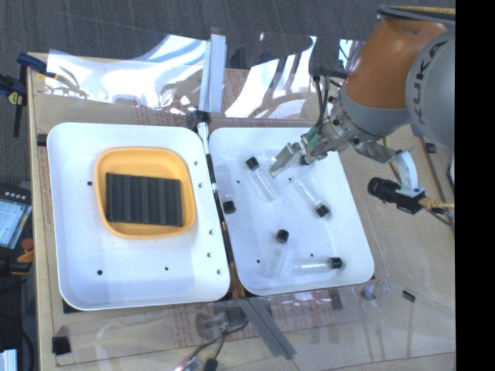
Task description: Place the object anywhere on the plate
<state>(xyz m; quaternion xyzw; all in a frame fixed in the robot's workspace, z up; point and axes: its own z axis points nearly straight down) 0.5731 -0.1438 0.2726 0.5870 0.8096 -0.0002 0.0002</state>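
Set side by side on the bench: left bin (pixel 69 230) and right bin (pixel 352 230), both shallow and white. Resting in the middle of the left bin, toward 12 o'clock: a yellow plate (pixel 116 165) with a dark ribbed insert (pixel 145 198) on it. Scattered over the floor of the right bin, all well apart from the plate: clear vials with black caps. Toward 11 o'clock, one vial (pixel 261 178), just beside the gripper. Near the centre, leaning toward 2 o'clock, a second vial (pixel 311 197). Toward 6 o'clock, a third vial (pixel 274 252), cap pointing to 12. Toward 5 o'clock, a fourth vial (pixel 317 265), lying flat with its cap toward 3. By the rim at 9 o'clock, a small black cap (pixel 228 205). Reaching in from 2 o'clock over the right bin: the gripper (pixel 285 161), low near the bin's 12 o'clock side. Open or closed: cannot tell.
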